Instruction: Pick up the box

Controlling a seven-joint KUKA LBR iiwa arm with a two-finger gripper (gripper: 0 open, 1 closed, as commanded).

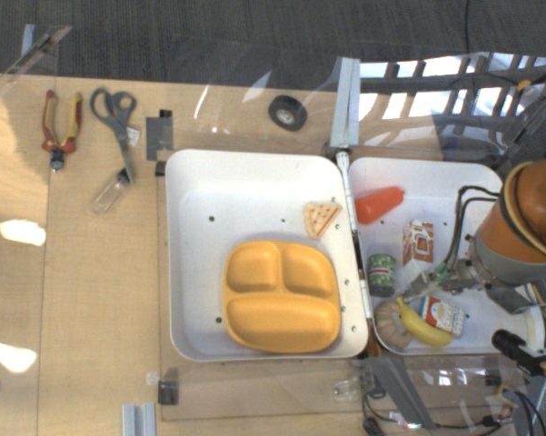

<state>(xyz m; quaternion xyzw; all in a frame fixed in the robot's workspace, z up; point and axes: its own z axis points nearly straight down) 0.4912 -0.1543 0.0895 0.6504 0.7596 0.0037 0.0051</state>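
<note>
Item: box (418, 241), right bin (477, 175). My end effector (433, 282) low beside banana (421, 323) and carton (444, 314) (grip state: cannot tell). Risk: wrong item grabbed, box nudged toward can (381, 273).

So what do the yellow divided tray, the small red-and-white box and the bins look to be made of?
Yellow divided tray: apparently moulded plastic, judging by its smooth satin surface and rounded compartments. Red-and-white box: likely printed cardboard, given the flat faces and printed graphics. Bins: apparently white plastic, matte, with rounded corners.
</note>
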